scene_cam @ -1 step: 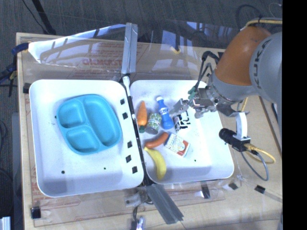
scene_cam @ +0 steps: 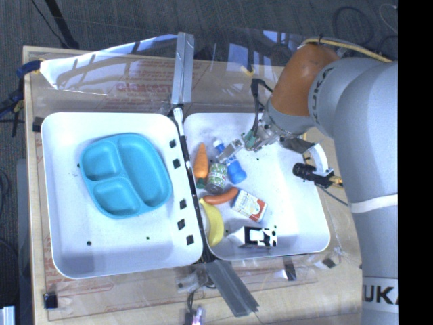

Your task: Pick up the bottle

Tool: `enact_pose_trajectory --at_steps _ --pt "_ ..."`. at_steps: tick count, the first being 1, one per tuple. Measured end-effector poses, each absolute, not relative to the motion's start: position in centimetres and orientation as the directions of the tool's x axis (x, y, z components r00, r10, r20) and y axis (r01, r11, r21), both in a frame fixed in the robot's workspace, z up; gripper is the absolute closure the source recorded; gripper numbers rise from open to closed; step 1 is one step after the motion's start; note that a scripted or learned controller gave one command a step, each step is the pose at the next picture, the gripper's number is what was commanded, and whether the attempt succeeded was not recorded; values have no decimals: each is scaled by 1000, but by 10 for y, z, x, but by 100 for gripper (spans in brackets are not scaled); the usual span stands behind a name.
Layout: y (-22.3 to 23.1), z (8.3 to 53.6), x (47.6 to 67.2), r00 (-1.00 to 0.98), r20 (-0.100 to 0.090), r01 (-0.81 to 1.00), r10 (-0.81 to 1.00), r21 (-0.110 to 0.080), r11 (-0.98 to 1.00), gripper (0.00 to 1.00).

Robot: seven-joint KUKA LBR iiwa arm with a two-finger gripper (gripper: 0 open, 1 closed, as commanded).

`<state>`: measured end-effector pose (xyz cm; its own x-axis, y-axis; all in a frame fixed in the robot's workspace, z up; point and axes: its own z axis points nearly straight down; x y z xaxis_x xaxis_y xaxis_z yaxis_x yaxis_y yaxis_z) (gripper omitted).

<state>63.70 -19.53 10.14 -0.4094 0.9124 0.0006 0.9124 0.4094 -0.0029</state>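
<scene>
Grey arm casing reads "UKA". Jaws point(scene_cam: 232, 152) state: cannot tell; they sit at the small blue-capped plastic bottle point(scene_cam: 234, 170) in the right white bin point(scene_cam: 308, 217) on the wooden worktop point(scene_cam: 101, 286).

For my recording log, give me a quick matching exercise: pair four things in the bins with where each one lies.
Things:
1. blue tray
2. carrot
3. banana
4. gripper

Places:
A. near edge of the right bin, by the divider
B. over the bottle in the right bin
C. left bin
D. right bin, upright along the divider, above the can

Pairs: 1-C, 2-D, 3-A, 4-B
</scene>
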Motion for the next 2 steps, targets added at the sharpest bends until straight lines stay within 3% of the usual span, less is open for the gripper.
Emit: enact_pose_trajectory --at_steps 1,2 --pt "-195 109 637 -410 0 912 912 -4 410 100" --pt "-158 222 658 -428 -2 904 904 0 428 100"
